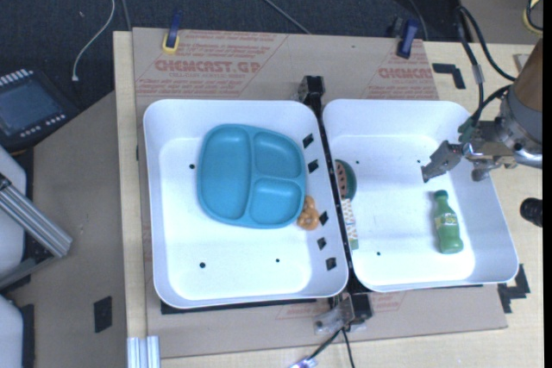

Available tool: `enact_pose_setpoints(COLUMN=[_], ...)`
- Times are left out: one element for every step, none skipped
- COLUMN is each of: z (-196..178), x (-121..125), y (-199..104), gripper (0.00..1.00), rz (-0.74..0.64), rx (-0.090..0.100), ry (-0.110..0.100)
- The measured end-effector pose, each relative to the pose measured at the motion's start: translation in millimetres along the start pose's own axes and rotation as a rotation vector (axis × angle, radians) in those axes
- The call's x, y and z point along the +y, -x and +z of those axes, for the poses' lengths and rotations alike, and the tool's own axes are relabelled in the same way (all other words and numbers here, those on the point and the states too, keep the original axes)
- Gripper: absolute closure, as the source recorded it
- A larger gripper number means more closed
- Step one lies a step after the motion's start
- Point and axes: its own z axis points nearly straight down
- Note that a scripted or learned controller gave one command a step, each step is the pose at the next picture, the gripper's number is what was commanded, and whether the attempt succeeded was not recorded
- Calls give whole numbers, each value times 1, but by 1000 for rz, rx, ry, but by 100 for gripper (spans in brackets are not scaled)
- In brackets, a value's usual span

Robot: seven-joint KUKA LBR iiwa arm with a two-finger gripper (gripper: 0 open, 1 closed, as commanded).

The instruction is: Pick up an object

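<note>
A small green bottle lies in the right bin, near its right wall, cap pointing to the far side. My gripper hangs just beyond the bottle's cap end, over the right bin's far right part. It is open, with nothing between its fingers. A blue divided plate lies in the left bin. A small orange-yellow object rests against the plate's near right edge.
At the right bin's left wall sit a round green and brown object and a patterned strip. Black clips run along the divider between the bins. Cables and a cardboard box lie beyond the bench.
</note>
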Motion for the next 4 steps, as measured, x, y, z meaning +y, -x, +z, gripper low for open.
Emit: enact_pose_setpoints(z=[44, 98, 151, 136], x=[-5, -14, -25, -23], y=[-4, -11, -15, -14], gripper=[0, 0, 0, 100], rz=[0, 0, 1, 1], rx=[2, 3, 3, 1], ry=[-5, -6, -7, 1])
